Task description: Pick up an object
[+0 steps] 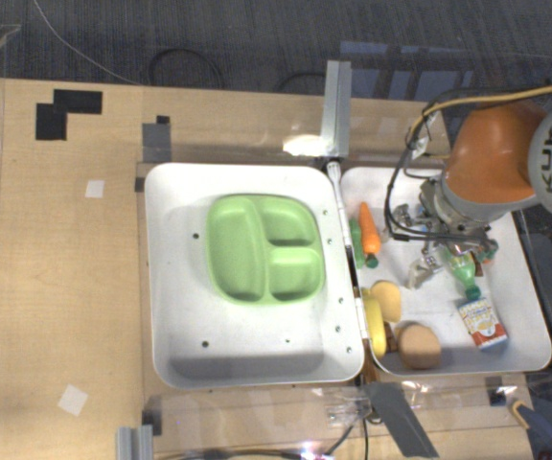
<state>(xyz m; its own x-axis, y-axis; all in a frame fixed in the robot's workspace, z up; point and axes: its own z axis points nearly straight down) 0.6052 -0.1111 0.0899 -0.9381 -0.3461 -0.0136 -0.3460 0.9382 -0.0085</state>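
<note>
In the right white bin [535, 338] the grey arm with its orange band [492, 156] reaches in from the right, and its tool [446, 262] hangs low over the bin's middle. Its jaws stand narrowly apart, with a small green object [464, 273] just beside them; whether they grip it cannot be told. Along the bin's left wall lies an orange toy carrot with a green top [367, 235]. Nearer the front corner sit a yellow banana-like fruit [381, 310] and, touching it, a round brown object [419, 345]. A small white-and-red carton [481, 321] lies toward the right. The left white bin [175, 353] holds a light green divided plastic tray [262, 247]. Both bins rest on the wooden counter [56, 286].
</note>
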